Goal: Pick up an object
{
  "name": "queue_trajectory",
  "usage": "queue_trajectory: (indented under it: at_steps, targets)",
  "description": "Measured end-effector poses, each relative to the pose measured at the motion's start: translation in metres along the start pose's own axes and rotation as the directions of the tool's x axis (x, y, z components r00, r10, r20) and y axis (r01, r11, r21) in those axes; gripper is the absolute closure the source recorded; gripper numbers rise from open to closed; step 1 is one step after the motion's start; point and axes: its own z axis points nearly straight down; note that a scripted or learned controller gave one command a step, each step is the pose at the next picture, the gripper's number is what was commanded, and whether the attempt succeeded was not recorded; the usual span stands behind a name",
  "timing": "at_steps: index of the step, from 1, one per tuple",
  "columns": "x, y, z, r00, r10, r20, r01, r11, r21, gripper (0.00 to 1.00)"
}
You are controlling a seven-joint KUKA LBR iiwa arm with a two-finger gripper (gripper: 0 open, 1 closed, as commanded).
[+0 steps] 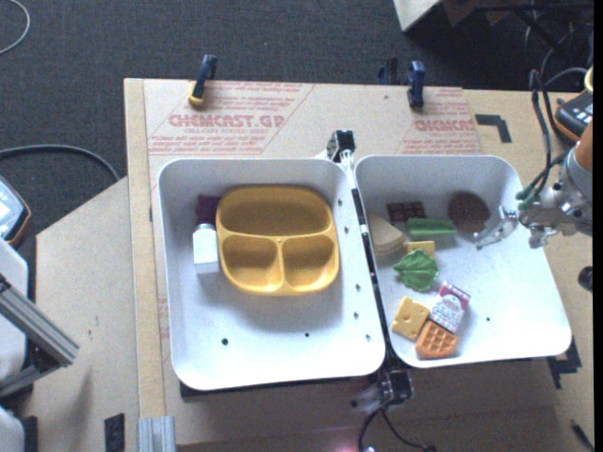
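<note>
So the gripper (513, 222) was sitting at the right bin's (528, 337) right wall, up near the back end, and honestly I couldn't tell how it was set, too small and blurry. Nothing visibly held in it. All the pickable stuff was in that same bin: a brown round cookie-looking thing (467, 211) just left of the gripper, a green bar (431, 227) and a dark chocolate piece (406, 212) further left, a leafy green bit (416, 270) mid-bin, then a cheese slice (410, 317), a waffle (435, 340) and a small pink carton (450, 309) toward the front. The left bin (273, 365) had a yellow divided tray (278, 238) with a little white bottle (205, 249) touching its left side.
</note>
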Motion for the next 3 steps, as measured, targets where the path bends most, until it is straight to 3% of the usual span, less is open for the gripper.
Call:
queue_trajectory:
  at_steps: [1, 2, 3]
  targets:
    - [0.000, 0.003, -0.007, 1.000, -0.003, 0.003, 0.003, 1.000, -0.014, 0.00]
    - [-0.002, 0.011, 0.052, 1.000, -0.003, 0.000, 0.003, 1.000, -0.007, 0.00]
    - [-0.007, 0.003, 0.110, 1.000, -0.002, 0.000, 0.002, 1.000, -0.006, 0.00]
